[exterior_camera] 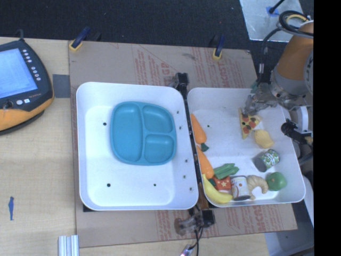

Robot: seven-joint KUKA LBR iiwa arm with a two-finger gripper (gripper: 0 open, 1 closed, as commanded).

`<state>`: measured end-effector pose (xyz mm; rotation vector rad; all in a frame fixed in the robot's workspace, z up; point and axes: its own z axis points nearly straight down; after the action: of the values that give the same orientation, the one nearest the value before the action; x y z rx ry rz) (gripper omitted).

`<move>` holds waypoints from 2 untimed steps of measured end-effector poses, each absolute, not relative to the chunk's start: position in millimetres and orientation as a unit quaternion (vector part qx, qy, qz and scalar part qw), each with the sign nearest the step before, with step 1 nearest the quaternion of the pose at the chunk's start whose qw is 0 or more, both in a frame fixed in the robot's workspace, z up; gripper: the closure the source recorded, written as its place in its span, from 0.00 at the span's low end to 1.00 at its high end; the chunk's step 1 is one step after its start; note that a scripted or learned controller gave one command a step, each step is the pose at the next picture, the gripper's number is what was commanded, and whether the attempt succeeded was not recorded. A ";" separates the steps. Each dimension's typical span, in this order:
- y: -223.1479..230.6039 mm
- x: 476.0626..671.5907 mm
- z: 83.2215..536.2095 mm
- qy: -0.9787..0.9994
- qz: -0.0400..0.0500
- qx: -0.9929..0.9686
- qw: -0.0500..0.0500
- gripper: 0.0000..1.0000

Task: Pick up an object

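Plastic toy food crowds your right bin (224, 103): a wedge-shaped pizza slice (248, 125), a lumpy yellow piece (263, 138), two smooth carrots (201, 145), a curved banana (214, 192), a round green fruit (276, 181). Your gripper (251, 106) sits just above the pizza slice; whether it's open or gripping, you cannot tell. A teal divided plate (143, 133) lies in the left bin (90, 159), on cardboard over a pale wooden bench.

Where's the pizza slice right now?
In the right bin, upper right part: the pizza slice lies just under the gripper, up-left of the lemon.
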<state>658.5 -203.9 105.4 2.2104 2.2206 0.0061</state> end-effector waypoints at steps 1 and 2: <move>-203.9 658.4 105.2 0.709 0.002 0.705 0.004 0.00; -204.8 659.1 116.0 0.709 0.003 0.705 0.007 1.00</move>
<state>659.1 -204.8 116.0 2.2049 2.2188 0.0084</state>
